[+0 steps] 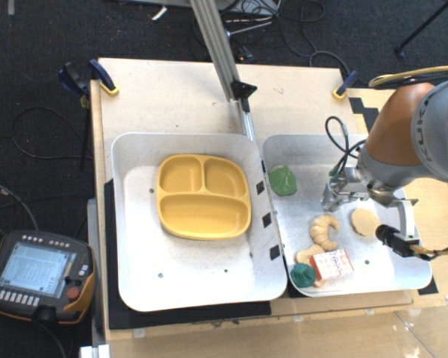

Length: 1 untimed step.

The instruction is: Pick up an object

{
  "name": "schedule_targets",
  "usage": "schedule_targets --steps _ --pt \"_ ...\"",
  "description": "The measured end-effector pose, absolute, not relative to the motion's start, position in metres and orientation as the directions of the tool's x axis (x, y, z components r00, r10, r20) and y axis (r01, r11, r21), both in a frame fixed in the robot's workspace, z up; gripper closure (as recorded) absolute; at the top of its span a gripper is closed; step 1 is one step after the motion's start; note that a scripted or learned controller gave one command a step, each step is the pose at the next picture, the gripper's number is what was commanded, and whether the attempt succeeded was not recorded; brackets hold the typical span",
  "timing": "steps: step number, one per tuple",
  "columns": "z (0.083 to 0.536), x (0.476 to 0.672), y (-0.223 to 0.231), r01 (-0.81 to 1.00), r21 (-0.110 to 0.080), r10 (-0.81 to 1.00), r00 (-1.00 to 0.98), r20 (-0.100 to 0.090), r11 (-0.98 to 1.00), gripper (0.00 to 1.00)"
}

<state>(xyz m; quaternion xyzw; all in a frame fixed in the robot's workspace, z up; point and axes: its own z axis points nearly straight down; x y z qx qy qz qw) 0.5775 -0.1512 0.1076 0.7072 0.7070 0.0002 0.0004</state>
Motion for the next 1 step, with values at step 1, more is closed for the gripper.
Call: schedule_targets --steps 1 --pt "0.1709 0.5765 -0.1515 1.0 0.006 1.0 -0.002 -0.002 0.002 1.0"
